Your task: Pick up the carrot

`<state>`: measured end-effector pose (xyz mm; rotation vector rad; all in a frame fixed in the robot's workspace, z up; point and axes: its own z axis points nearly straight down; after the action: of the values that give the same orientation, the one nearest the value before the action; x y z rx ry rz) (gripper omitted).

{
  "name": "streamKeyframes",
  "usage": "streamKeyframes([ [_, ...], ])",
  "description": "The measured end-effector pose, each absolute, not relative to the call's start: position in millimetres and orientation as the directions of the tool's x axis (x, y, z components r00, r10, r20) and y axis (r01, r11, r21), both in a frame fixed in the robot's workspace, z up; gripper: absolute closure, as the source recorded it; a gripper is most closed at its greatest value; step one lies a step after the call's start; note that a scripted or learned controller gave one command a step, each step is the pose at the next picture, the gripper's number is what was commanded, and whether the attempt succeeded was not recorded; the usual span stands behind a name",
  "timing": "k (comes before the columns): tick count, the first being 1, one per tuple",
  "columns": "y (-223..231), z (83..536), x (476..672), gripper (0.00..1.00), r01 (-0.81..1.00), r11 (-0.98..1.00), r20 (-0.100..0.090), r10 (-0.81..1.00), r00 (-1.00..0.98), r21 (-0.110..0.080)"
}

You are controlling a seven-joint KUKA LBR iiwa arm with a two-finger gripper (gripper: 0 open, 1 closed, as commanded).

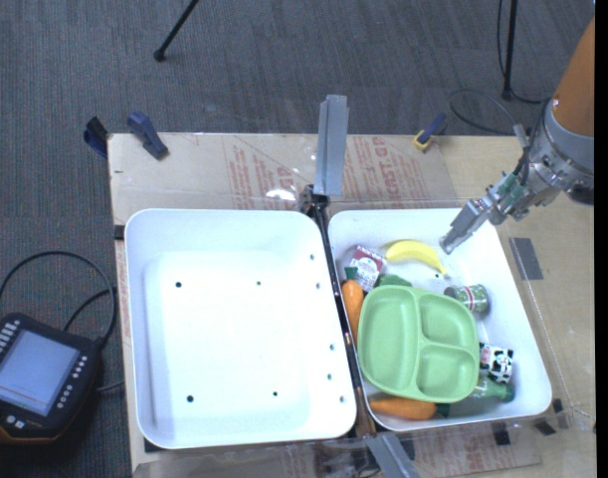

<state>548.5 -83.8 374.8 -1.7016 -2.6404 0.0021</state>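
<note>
An orange carrot lies in the right bin, wedged between the bin's left wall and a green divided plate. A second orange, carrot-like piece pokes out from under the plate's front edge. My gripper hangs over the bin's back right part, just right of a banana. It is well apart from both orange pieces and nothing shows in it.
The right bin also holds a red packet, a small can, a cow-patterned item and a green object by the plate. The left bin stands beside it. A grey post rises behind the bins.
</note>
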Motion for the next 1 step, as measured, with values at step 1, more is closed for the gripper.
streamKeyframes([
  [1,-74.7,281.6,608.8,0.0,0.937,0.35,0.001,0.937,-0.35,-0.004],
])
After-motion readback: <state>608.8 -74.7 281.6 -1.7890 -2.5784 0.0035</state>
